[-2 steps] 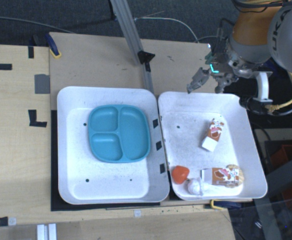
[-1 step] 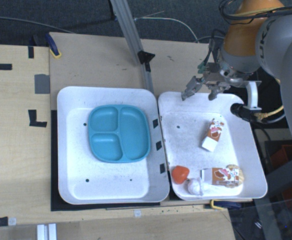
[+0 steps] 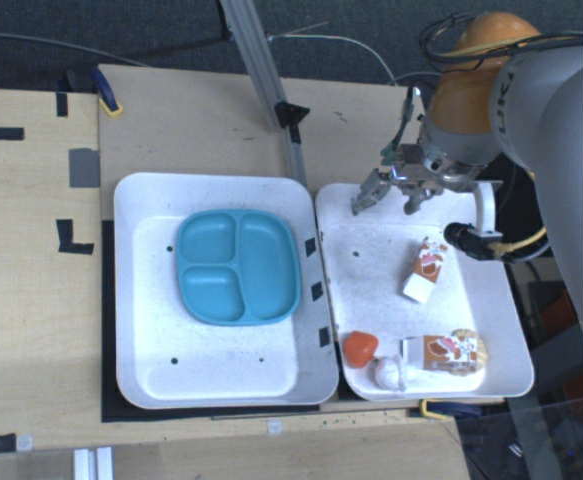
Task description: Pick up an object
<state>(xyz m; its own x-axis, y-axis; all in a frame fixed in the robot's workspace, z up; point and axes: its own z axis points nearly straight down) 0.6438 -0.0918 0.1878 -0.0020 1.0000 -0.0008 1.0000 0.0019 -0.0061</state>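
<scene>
My gripper (image 3: 389,199) hangs over the far edge of the right bin (image 3: 501,318), its two fingers spread apart with nothing between them. Below it in that bin lies a small red-and-white carton (image 3: 425,270), apart from the fingers. Along the bin's near edge sit an orange-red ball (image 3: 360,347), a small white object (image 3: 387,372) and a brown-and-white packet (image 3: 449,352).
The left bin (image 3: 146,268) holds a teal divided plate (image 3: 238,266). A grey metal pole (image 3: 261,58) slants down to the gap between the bins at the back. A black cable (image 3: 476,240) loops at the right bin's right rim.
</scene>
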